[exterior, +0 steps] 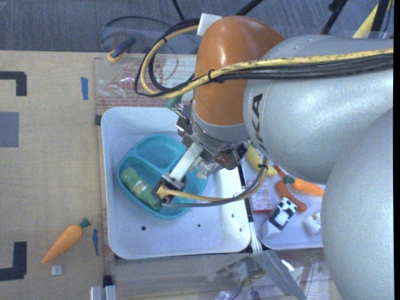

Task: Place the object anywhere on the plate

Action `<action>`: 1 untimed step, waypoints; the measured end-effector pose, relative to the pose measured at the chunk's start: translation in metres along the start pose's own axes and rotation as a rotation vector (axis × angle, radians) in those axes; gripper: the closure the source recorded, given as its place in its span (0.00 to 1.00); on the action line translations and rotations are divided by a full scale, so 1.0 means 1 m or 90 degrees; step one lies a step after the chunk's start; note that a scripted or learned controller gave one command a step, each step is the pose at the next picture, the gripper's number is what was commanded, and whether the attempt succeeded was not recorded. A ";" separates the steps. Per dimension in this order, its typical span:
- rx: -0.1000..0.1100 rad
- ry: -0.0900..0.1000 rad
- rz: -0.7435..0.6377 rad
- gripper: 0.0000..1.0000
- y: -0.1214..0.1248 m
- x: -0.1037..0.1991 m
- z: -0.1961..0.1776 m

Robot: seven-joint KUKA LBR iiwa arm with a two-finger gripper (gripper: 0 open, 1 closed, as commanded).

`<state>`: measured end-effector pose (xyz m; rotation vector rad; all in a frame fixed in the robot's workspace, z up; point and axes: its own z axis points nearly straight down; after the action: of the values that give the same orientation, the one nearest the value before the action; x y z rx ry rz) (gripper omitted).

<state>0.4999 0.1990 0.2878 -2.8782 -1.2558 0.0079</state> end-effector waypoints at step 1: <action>-0.001 0.003 0.297 1.00 0.030 0.009 0.004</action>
<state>0.5283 0.1856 0.2835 -3.0914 -0.5571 -0.0008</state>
